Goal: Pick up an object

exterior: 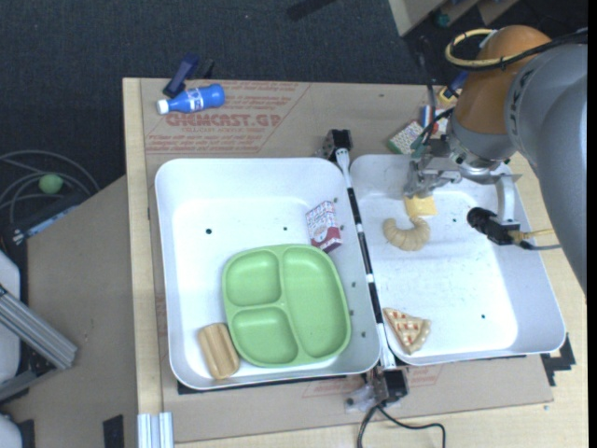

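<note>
In the right bin a curved tan croissant lies near the back left. A small yellow block sits just behind it. My gripper hangs straight over the yellow block, its tip right at the block's top. A waffle-patterned pizza slice rests in the right bin's front left corner. The left bin bears a green divided plate, a red and white packet and a tan wafer.
A blue and white bottle lies on the bench behind the left bin. The grey arm with its orange band crosses the right bin's back right corner. A ridge divides the two bins.
</note>
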Tool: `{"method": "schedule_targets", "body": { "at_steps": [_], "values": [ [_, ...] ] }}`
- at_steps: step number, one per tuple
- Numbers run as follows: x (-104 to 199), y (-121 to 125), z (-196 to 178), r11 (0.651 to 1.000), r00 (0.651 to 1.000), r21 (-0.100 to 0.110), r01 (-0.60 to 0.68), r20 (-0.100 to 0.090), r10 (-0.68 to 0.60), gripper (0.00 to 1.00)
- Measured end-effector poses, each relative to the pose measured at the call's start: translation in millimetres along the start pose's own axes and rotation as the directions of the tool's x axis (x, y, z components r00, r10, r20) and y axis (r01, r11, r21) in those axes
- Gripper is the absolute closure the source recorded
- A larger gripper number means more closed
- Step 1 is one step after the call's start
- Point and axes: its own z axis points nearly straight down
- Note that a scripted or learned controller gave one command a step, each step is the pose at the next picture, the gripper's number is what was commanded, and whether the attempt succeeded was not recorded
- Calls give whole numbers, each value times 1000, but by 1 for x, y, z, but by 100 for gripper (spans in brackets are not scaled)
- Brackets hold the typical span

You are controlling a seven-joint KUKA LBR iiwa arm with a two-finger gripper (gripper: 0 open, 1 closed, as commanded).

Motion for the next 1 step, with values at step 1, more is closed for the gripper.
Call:
{"method": "schedule_targets", "body": {
  "at_steps": [1],
  "values": [
    [0, -2, 3, 1000, 1000, 5, 0, 0, 0, 0]
  ]
}}
